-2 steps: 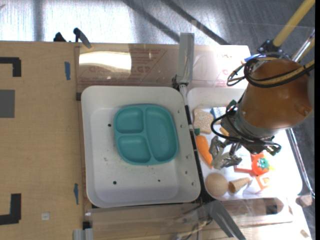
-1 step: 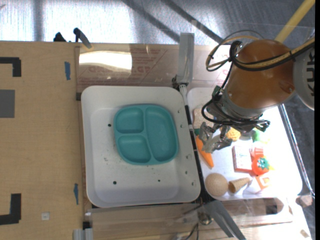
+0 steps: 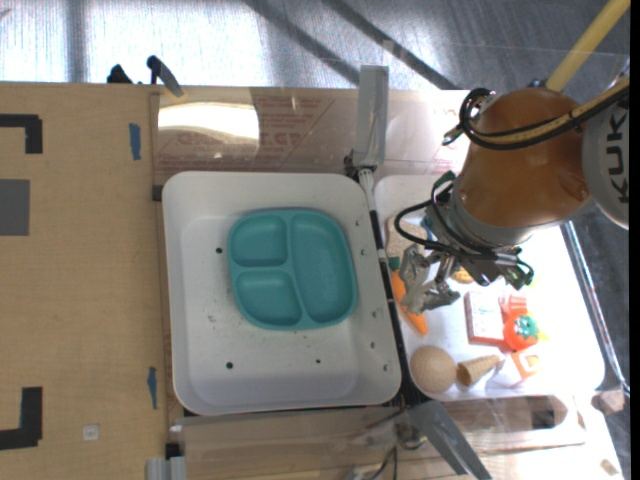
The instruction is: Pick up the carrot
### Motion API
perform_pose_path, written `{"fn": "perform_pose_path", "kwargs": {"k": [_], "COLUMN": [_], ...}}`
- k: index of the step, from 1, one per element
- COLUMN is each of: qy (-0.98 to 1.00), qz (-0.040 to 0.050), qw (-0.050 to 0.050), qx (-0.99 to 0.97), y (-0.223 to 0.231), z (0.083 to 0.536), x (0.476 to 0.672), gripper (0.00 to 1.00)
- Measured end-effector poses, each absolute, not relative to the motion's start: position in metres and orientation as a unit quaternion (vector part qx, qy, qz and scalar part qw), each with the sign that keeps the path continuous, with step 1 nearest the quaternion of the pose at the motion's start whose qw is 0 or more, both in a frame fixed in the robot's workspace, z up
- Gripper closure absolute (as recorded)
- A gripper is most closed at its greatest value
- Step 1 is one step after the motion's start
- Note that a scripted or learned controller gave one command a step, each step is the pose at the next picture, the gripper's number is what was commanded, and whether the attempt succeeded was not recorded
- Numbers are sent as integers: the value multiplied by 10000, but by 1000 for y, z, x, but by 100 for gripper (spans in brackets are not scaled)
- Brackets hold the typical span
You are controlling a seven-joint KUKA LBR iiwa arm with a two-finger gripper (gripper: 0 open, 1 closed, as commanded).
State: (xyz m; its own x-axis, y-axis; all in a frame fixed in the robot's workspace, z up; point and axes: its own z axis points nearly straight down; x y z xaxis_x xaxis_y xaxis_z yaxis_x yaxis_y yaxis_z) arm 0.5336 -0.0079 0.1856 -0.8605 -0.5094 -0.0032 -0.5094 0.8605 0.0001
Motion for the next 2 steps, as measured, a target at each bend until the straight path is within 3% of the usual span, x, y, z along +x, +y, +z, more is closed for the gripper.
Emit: {"fn": "perform_pose_path", "kwargs": {"k": [1, 2], "qy": [9491, 8767], "qz": [2, 1], "qw": [16, 44], "qx": [-3149, -4810], "y": [-16, 10], "z": [185, 185], "x": [509, 558], "gripper": [0, 0]}}
